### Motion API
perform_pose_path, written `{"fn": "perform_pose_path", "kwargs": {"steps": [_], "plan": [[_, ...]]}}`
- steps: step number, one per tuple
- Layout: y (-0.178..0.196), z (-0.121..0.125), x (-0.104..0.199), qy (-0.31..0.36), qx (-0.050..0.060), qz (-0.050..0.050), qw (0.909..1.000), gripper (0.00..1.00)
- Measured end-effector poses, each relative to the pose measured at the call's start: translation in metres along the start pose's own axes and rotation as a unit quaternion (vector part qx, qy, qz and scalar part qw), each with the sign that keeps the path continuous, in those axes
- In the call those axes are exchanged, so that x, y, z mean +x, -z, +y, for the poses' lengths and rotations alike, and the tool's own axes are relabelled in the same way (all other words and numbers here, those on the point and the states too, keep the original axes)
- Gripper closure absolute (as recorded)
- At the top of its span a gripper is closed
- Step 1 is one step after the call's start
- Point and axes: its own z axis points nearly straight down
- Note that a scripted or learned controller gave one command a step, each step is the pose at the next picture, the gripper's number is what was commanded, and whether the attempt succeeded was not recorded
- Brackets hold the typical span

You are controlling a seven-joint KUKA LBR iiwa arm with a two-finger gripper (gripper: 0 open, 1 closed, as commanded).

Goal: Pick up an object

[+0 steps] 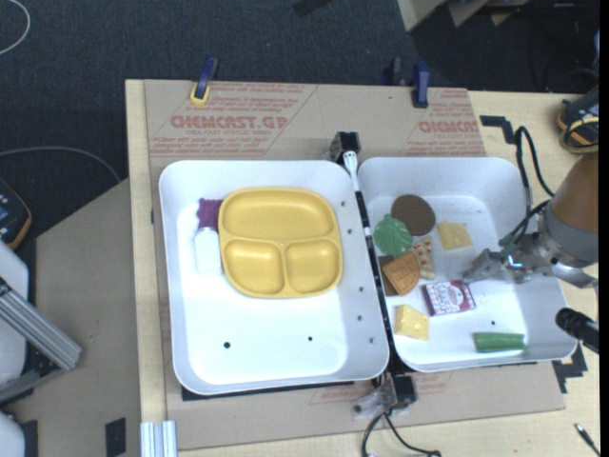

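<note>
The right bin (447,171) holds several small objects. At the back lie a brown round disc (414,212), a green piece (391,235) and a pale yellow square (454,235). Further forward are an orange cracker (402,272), a red and white packet (447,297), a yellow wedge (412,322) and a green bar (499,342). My gripper (479,266) reaches in from the right and hovers low, just right of the packet's upper corner. Nothing shows held in it.
The left bin (266,350) carries a yellow divided tray (281,241), with a purple item (208,211) and a white item (206,251) at its left side. A black clamp (345,145) sits between the bins at the back. Cables run along the right bin's right rim (525,165).
</note>
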Motion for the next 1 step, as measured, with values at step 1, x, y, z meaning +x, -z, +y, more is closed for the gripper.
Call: {"fn": "perform_pose_path", "kwargs": {"steps": [1], "plan": [[-0.0099, 0.0023, -0.0005, 0.000, -0.004, -0.001, 1.0000, 0.00]]}}
